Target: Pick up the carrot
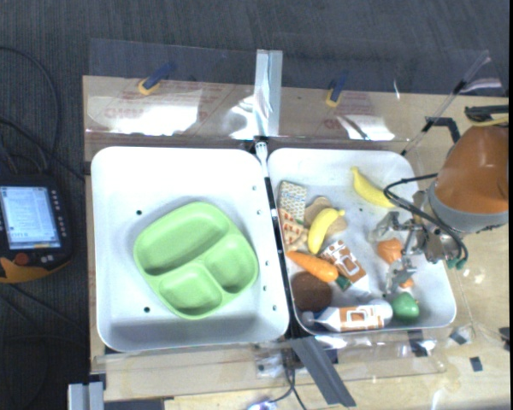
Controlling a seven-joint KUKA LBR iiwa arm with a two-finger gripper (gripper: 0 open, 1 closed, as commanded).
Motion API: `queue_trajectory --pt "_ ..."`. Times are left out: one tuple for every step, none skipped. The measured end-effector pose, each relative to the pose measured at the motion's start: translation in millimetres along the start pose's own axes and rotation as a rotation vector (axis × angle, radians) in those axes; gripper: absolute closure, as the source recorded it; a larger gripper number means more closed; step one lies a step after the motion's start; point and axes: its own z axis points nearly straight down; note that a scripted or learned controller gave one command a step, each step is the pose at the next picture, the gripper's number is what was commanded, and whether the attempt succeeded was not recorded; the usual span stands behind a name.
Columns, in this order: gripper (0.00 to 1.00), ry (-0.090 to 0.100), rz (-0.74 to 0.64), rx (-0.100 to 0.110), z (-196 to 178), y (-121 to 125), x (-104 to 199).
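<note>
The carrot (313, 266) is a smooth orange piece, tapered, lying flat on the floor of the right-hand bin, close to that bin's left wall. It lies at a slant, one end toward the dividing wall and up, the other down and toward the bin's middle. Its narrower tip seems to point right, though the view is too coarse to be sure.

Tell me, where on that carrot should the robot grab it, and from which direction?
Probably across the middle of the carrot, coming straight down from above. It lies flat and slanted in the right bin, so the jaws would close across its narrow width. The banana and the small carton crowd its upper side, and the brown round thing sits just below, so room is tight.
</note>
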Motion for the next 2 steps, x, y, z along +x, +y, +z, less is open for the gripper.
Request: queue_trajectory --pt "1.00 -0.009 -0.001 0.005 -12 0 -4" --pt "1.00 0.006 -0.348 -0.003 -57 1 1"
